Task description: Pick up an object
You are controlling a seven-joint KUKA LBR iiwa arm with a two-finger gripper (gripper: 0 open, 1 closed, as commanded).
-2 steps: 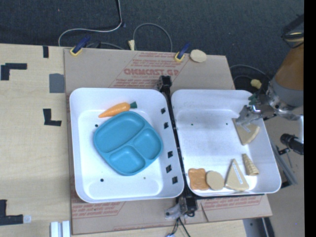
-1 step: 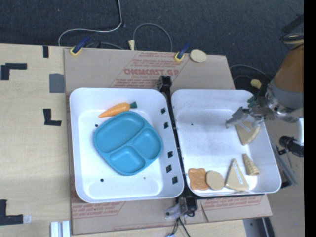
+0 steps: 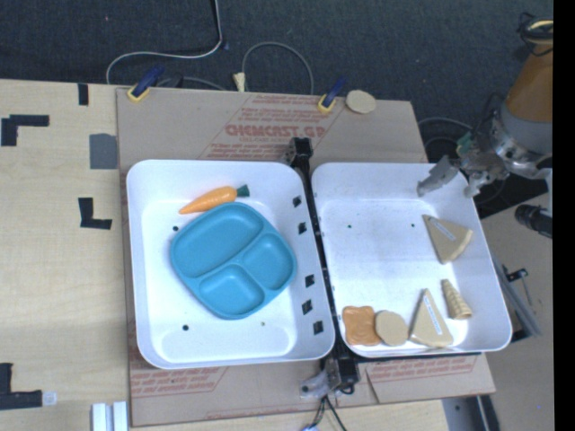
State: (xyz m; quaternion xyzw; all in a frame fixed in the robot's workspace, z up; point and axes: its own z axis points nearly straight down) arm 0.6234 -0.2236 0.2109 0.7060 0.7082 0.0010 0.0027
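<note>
Two white bins sit side by side on the counter. The left bin holds a blue divided plate near its middle, with three compartments, turned at a slant. Touching the plate's rim at 11 o'clock lies an orange carrot with a small green top pointing right.

The right bin holds pale food pieces. A tan wedge lies at 3 o'clock. A ridged cone lies at 4 o'clock. Along the 6 o'clock edge are a toast-brown square, a pale round biscuit touching it, and a cream triangle slice just beside.

The gripper hangs over the right bin's rim at 1 o'clock, holding nothing. I cannot tell how its fingers are set.

A small tan disc lies on the cardboard behind the bins.
</note>
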